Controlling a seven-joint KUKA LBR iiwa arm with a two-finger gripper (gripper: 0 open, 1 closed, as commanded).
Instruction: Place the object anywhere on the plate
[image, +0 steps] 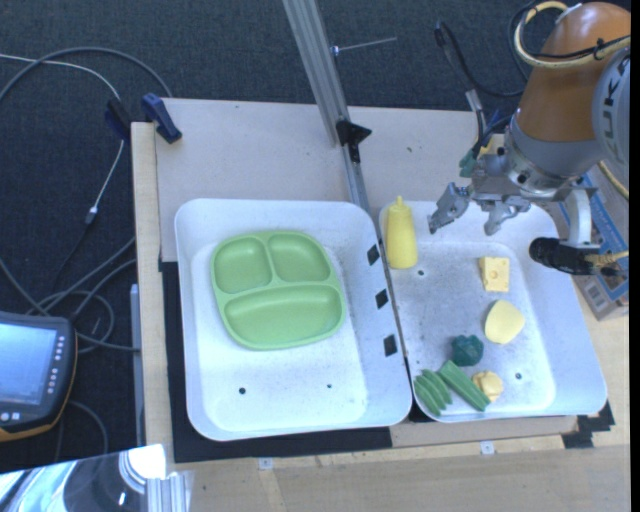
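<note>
- Hanging over the far edge of the right bin, the gripper has its two dark metal fingers spread apart with nothing between them.
- Above the gripper, the arm shows a glossy orange band over grey casing.
- On the left bin, a light green plate of smooth moulded plastic lies flat; it is a rounded rectangle split into three compartments, two small ones at the far side and one long one nearer the camera, and none holds anything.
- Both bins are shallow white trays with rounded corners and a speckled floor; they sit side by side, edges touching.
- A yellow squeeze bottle with a narrow nozzle lies at the right bin's far left corner, close to the divide, just left of the fingers and apart from them.
- A yellow cheese wedge with small holes sits mid-bin, below the gripper.
- A smooth, rounded yellow lump lies nearer the camera than the wedge.
- A bumpy dark green broccoli piece sits just beside long ridged green pods and a small knobbly yellow piece at the near edge.
- The bench is pale, matte board.
</note>
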